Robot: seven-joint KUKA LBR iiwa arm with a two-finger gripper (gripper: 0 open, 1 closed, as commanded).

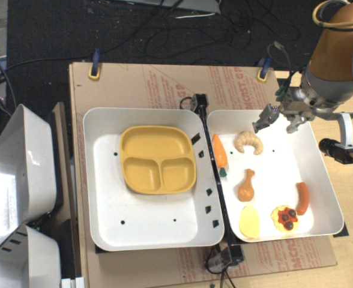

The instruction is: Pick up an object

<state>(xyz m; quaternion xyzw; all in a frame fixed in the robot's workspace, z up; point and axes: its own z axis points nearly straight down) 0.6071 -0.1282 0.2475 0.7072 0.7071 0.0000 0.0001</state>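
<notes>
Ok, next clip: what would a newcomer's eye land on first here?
Probably the yellow divided plate, alone in the left bin. Next, the toy food scattered in the right bin: a croissant, carrot, drumstick, sausage and a small pizza. The pincer hovers open at that bin's far edge, just beyond the croissant, holding nothing.

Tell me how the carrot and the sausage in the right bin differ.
The carrot is orange with a green end; the sausage is reddish-orange all along. The carrot tapers to a point, while the sausage keeps one thickness with rounded ends. The carrot lies against the bin's left wall; the sausage lies near the right wall, beside the small pizza. Both are long, slim toy foods lying flat, roughly lengthwise in the right bin.
</notes>
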